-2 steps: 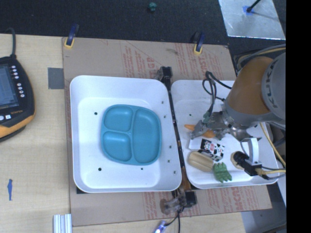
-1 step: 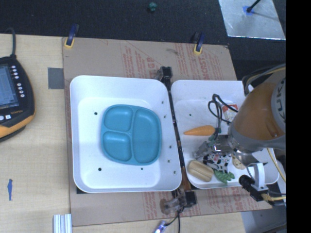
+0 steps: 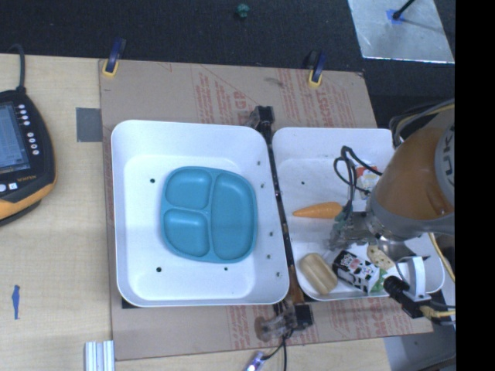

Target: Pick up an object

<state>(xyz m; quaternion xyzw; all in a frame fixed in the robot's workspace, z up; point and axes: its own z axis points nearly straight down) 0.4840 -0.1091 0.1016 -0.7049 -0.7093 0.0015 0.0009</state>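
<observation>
Camera view looks down on a wooden bench [image 3: 54, 284] covered by a brown cardboard sheet [image 3: 201, 91] held by two blue-and-yellow clamps. On it sit two shallow white bins side by side. The left bin [image 3: 139, 284] holds a blue divided plate [image 3: 209, 213], lying flat near its middle. The arm [image 3: 418, 184] reaches in from the right over the right bin [image 3: 309, 149], its orange band large in the frame, with dark cables looping beside the wrist. The gripper [image 3: 346, 230] hangs low in that bin just beside the wide end of an orange carrot [image 3: 317, 211]; whether it is wide or narrow cannot be told, and nothing can be seen held in it. Near the front wall lie a tan bread roll [image 3: 317, 273] and, just beside it, a black-and-white cow-patterned toy [image 3: 354, 270]. A teach pendant [image 3: 19, 157] rests at the bench's left edge
</observation>
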